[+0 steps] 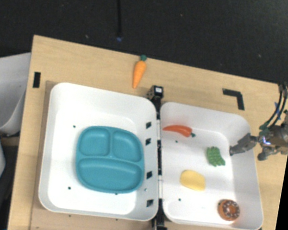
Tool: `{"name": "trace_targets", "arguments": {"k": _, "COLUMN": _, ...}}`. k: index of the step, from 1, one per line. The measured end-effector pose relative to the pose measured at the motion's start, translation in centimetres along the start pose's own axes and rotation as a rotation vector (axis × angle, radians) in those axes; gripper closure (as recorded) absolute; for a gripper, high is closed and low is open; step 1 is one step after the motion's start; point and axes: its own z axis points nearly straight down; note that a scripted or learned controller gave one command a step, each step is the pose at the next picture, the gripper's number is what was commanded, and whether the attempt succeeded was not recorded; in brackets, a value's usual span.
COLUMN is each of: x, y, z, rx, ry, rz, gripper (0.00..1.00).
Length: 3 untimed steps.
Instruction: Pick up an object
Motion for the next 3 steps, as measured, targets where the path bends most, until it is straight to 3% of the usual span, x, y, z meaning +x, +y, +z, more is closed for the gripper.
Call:
{"name": "trace_targets", "arguments": {"k": 1, "x": 0.1, "y": 0.2, "z": -0.7, "rx": -0.013, "ry": -0.003, "rz": -0.003, "gripper": 0.0}}
{"name": "trace_targets", "arguments": {"k": 3, "x": 0.2, "y": 0.7, "z": 9.5, "rx": -0.008, "ry": -0.002, "rz": 0.0, "gripper": 0.0}}
